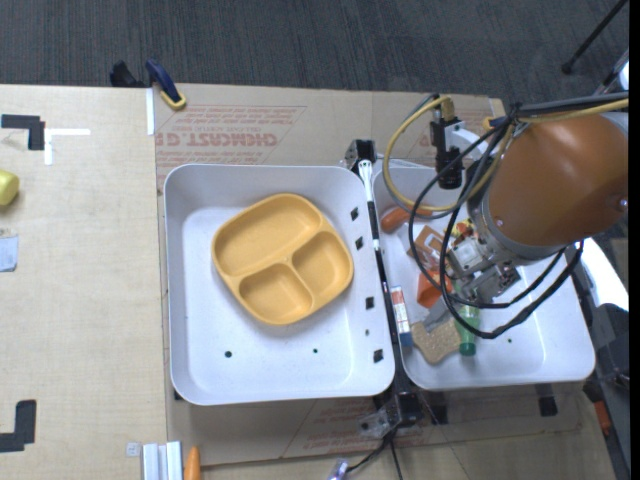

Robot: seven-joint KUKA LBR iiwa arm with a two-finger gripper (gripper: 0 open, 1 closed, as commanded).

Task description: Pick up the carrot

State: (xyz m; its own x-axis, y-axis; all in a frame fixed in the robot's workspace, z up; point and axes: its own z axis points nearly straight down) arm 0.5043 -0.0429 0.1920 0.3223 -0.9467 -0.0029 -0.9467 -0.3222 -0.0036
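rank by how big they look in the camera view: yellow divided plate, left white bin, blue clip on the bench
1. left white bin
2. yellow divided plate, which lies inside that bin
3. blue clip, far smaller, at the cardboard's far edge

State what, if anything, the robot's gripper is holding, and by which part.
It cannot be told: the gripper hangs low over the right white bin among cluttered items, its tip hidden by the grey-and-orange arm.

Dark grey carpet floor [300, 28] across the top, black stand leg [600, 28] in the upper right corner. Bench [80, 318] is light wood with flattened cardboard [230, 128] on it, printing mirrored. Black tape marks [25, 128] and a white strip on the left side, blue clamp [165, 83] at the bench's far edge. Lighting even, no hard shadows.
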